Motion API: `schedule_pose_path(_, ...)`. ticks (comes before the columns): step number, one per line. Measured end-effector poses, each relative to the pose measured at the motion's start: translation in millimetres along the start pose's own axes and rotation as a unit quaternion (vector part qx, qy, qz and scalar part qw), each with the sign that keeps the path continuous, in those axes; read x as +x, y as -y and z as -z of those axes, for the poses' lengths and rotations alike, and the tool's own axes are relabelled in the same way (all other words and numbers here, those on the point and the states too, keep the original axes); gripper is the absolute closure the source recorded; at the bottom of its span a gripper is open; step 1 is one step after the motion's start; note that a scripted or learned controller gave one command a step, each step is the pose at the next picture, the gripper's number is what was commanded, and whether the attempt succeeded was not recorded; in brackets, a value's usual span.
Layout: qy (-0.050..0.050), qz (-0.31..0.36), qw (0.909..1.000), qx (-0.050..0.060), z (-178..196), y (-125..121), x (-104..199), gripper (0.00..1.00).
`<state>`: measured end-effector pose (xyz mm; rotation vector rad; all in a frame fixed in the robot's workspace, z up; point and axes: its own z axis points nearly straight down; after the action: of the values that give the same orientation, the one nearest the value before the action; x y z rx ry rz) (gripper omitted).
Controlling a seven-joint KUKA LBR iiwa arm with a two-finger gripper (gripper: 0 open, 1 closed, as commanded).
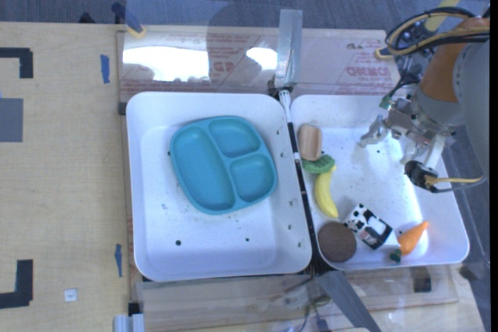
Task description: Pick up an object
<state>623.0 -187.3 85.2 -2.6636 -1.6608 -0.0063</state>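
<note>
The gripper point(389, 132) is hanging with its fingers spread and holding nothing over the right bin point(455, 241), likely getting ready to grab the banana point(324, 194) lying nearby.

- The arm point(467, 78) comes in from the right edge of the counter, over its far right corner, grey with an orange band just above the wrist
- Yellow and black cables loop over the top of the wrist, and one yellow cable trails off toward the right edge
- The wrist is bent downward and toward the left, carrying the end effector point(383, 128) low over the far part of the right-hand side of the counter
- The end effector's metal fingers point(372, 133) point left and slightly toward the near edge; their spread is too small and blurred to judge
- Nothing can be seen between the fingers
</note>
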Motion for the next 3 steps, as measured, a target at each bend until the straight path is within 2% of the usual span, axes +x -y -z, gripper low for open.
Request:
schedule_pose_path(1,0.005,-0.003,1.0,0.005,-1,-32,26,0.0)
schedule_pose_path(2,0.004,0.053,0.9986,0.001,42,-44,9,0.0)
schedule_pose_path(3,0.002,0.299,0.9543,0.005,33,12,-20,0.0)
